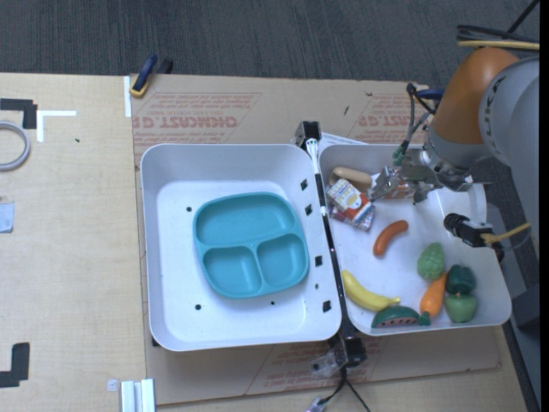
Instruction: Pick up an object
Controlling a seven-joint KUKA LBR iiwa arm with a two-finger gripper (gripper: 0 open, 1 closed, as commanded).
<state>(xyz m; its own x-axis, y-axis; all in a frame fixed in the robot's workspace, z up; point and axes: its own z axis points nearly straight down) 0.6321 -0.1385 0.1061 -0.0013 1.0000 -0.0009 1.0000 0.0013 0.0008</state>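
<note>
A blue divided plate lies in the left bin. In the right bin, a small printed packet lies at nine o'clock with a bread roll just above it. A sausage sits at centre, a banana and a watermelon slice at six o'clock, and green vegetables and a carrot at four. The gripper hangs at twelve o'clock beside the roll; I cannot tell its state.
</note>
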